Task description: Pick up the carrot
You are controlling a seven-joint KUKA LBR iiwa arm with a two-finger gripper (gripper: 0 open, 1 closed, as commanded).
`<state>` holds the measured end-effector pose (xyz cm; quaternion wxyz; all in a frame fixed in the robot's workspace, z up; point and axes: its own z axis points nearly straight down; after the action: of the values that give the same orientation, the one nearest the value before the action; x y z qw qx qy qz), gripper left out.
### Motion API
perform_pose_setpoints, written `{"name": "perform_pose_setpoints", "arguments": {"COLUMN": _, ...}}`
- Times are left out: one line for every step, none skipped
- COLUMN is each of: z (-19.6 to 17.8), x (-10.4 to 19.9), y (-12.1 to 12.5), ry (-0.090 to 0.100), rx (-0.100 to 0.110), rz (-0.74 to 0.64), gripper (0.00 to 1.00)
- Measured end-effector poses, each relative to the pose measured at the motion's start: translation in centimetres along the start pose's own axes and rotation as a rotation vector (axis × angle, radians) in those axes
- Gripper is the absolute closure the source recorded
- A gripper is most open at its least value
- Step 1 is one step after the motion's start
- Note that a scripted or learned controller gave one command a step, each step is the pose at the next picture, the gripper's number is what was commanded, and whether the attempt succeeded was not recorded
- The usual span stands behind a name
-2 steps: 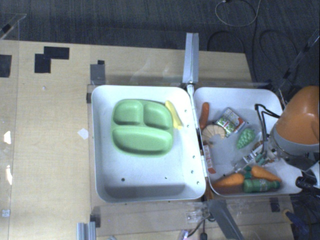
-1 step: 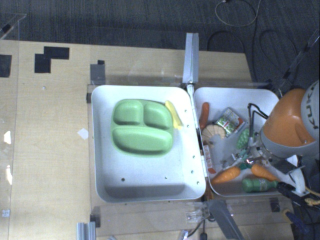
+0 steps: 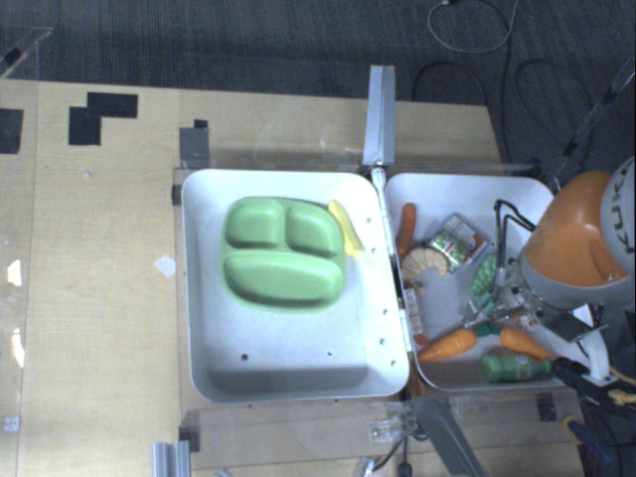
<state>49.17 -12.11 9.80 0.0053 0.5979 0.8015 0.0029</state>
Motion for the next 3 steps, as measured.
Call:
{"name": "perform_pose_setpoints", "arguments": {"z": 0.0, "x": 0.0, "y": 0.0, "ry": 0.0, "rx": 0.0, "rz": 0.0, "gripper": 0.0}}
{"name": "perform_pose_setpoints", "arguments": {"z": 0.9, "x": -3.7, "y": -1.0, "ry": 0.002, "rx": -0.003, "rz": -0.544, "gripper": 0.0}}
{"name": "perform_pose_setpoints", "arguments": {"z": 0.9, "x": -7.0, "y": -2.1, "ry": 0.003, "rx": -0.002, "rz": -0.684, "gripper": 0.0}}
